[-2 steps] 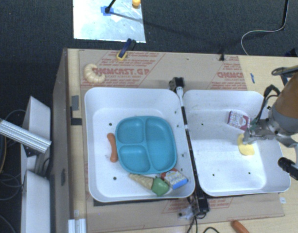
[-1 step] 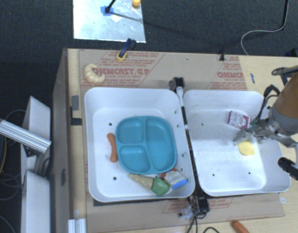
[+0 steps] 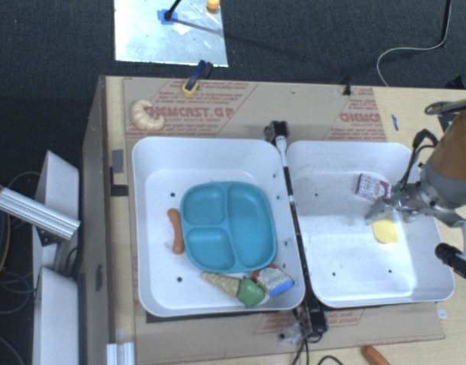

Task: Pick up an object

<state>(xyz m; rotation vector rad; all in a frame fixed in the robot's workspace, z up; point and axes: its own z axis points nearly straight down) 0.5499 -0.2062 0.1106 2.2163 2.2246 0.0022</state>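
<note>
Bench (image 3: 240, 105), 2 white bins; right bin (image 3: 347, 280): 1 yellow piece (image 3: 385, 232), 1 packet (image 3: 371, 185); gripper (image 3: 385, 207) state unclear.

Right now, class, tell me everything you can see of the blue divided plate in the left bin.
The blue divided plate is a rounded-square tray, plastic by its look, light blue, with three compartments: two smaller ones above and a wide one below. It lies flat and slightly turned on the floor of the left bin. Nothing lies in its compartments. An orange sausage-shaped toy lies apart on its left; a green block and a small packet crowd its lower edge.
</note>
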